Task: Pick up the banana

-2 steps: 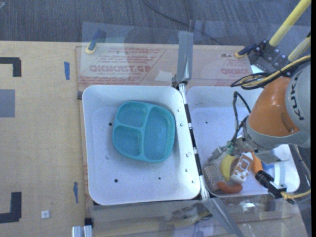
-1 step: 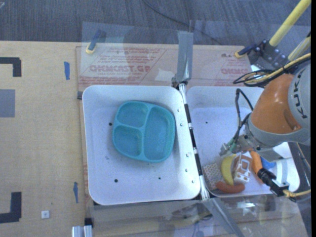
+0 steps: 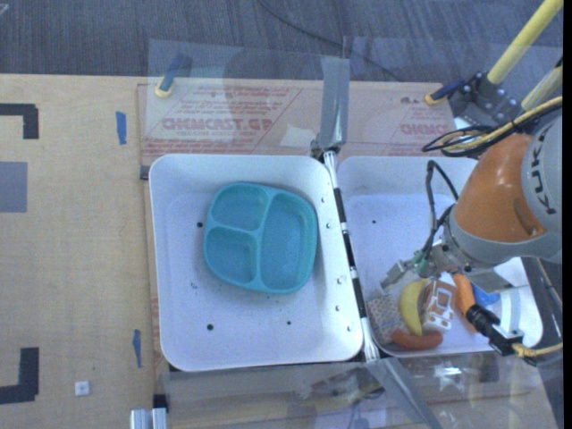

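The yellow banana lies in the near part of the right bin, lengthwise from far to near. My gripper hangs at the end of the grey and orange arm, right over the banana's far end. Whether it touches the banana cannot be told from this view, and the banana still lies among the other items on the bin floor.
Around the banana lie a red sausage, a white block, an orange carrot, a blue item and a speckled pad. The left bin holds a teal divided plate.
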{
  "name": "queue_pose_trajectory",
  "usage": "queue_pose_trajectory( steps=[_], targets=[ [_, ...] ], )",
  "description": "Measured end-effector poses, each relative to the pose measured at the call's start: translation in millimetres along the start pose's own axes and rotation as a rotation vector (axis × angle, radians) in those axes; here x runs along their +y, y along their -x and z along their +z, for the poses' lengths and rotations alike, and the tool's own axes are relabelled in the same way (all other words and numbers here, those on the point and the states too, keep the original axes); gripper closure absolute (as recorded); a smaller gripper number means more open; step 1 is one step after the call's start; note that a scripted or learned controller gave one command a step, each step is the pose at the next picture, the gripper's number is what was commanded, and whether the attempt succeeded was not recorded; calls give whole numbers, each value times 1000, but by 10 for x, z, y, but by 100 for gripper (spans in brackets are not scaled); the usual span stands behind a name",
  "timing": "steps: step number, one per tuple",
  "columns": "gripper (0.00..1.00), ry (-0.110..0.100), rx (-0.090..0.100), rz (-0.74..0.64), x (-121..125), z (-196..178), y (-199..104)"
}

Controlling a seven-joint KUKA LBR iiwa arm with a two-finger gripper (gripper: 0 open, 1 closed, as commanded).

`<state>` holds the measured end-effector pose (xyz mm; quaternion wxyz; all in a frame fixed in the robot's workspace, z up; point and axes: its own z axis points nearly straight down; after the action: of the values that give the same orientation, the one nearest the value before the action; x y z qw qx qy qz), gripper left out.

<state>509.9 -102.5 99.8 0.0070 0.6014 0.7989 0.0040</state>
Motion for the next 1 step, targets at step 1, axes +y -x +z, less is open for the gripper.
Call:
queue_pose_trajectory(
  steps=[1],
  targets=[
    [0,-2,1,-37,-243,105,-112]
  ],
)
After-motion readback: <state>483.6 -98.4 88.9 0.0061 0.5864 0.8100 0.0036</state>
